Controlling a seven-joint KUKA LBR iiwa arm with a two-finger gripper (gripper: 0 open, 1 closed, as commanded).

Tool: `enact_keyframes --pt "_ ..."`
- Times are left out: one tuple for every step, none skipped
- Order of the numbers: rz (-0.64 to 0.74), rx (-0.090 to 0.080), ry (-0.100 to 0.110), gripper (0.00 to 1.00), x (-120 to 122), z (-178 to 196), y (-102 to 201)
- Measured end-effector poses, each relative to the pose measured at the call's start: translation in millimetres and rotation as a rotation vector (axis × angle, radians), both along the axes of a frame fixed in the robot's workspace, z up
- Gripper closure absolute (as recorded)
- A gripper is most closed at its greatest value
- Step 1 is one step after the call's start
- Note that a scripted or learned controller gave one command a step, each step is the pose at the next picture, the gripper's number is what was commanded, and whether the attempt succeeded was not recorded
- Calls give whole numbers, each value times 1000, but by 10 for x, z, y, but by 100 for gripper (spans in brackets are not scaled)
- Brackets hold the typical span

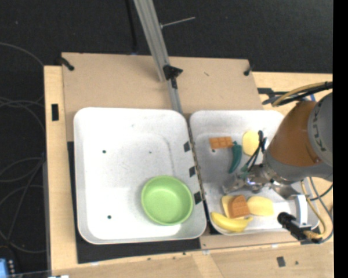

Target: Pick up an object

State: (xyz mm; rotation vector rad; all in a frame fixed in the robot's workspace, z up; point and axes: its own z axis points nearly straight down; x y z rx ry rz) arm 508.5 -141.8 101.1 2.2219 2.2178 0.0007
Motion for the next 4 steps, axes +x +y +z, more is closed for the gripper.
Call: enact_keyframes --pt "-4 1 -5 100 12 106 -2" --pt "6 1 -5 100 -10 635 84" --pt "5 0 -1 100 4 1045 75" --pt "10 3 1 100 28 1027 631"
